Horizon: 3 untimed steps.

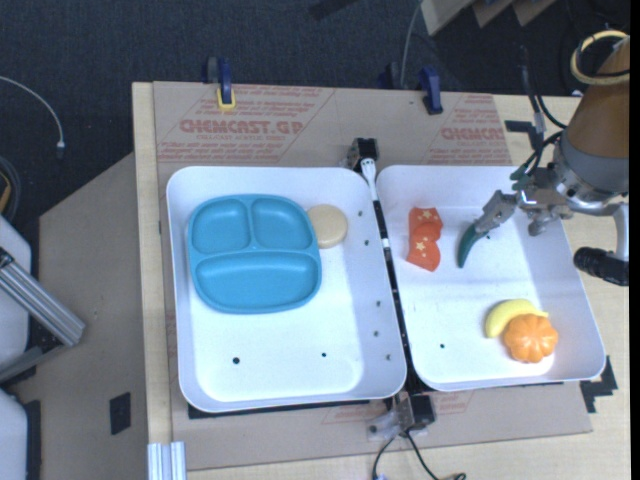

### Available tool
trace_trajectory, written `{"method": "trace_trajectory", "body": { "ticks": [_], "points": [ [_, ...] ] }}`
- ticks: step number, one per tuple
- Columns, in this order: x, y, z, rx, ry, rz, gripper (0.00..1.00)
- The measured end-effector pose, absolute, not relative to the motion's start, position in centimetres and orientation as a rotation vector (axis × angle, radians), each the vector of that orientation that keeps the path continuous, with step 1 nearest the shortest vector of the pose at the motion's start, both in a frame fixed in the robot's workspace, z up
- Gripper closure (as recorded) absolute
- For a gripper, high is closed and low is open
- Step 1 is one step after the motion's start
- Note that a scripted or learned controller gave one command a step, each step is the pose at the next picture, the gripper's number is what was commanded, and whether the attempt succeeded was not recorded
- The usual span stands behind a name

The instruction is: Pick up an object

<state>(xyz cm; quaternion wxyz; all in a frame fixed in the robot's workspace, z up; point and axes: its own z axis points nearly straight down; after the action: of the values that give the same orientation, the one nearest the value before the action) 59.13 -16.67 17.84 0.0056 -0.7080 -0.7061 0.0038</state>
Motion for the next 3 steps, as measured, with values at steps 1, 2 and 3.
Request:
{"method": "trace_trajectory", "body": {
  "ticks": [1, 2, 3],
  "points": [
    [59.5, -16.6, 18.5, -2.221, -2.222, 0.000, 0.00],
    [59.2, -16.9, 14.2, -2.218, -2.217, 0.005, 0.00],
    [59.1, -16.8, 8.8, -2.217, -2.217, 0.005, 0.00]
  ]
}}
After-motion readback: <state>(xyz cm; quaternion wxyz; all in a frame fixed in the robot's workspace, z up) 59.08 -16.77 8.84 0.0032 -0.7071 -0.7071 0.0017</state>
